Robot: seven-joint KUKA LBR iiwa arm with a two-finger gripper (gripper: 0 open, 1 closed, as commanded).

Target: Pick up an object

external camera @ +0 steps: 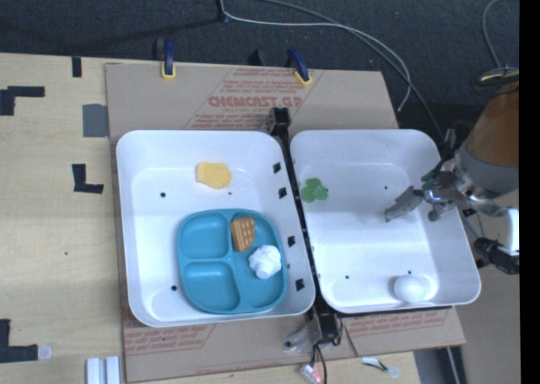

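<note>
Right bin's middle lies open between broccoli and egg.

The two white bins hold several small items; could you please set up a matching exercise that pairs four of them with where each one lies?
Things:
1. yellow piece
2. green piece
3. white ball
4. waffle piece

Places:
A. right bin, near its front right corner
B. on the blue divided tray
C. left bin, on the floor behind the tray
D. right bin, close to the wall between the bins

Pairs: 1-C, 2-D, 3-A, 4-B
</note>
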